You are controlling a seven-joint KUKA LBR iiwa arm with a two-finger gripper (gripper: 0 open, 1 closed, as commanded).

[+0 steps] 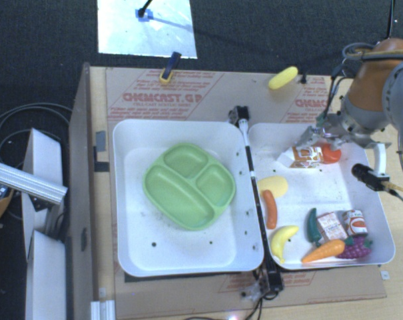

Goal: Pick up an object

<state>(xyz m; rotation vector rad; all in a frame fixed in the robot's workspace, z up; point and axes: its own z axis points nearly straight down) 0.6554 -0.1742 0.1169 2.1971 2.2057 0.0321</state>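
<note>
Your end effector (319,133) sits at the right bin's (381,245) far edge, over a small orange-and-white carton (307,156); I cannot tell its opening. Center on the carton before descending, avoiding the bin wall.

Arm over right bin, green tray in left bin.
Grey arm's gripper (316,137) sits low at the right white bin's (381,212) far end, just above a small orange-and-white carton (306,156) and red-orange round toy (330,154); green three-compartment plastic tray (189,185) lies in left white bin (131,152).
</note>
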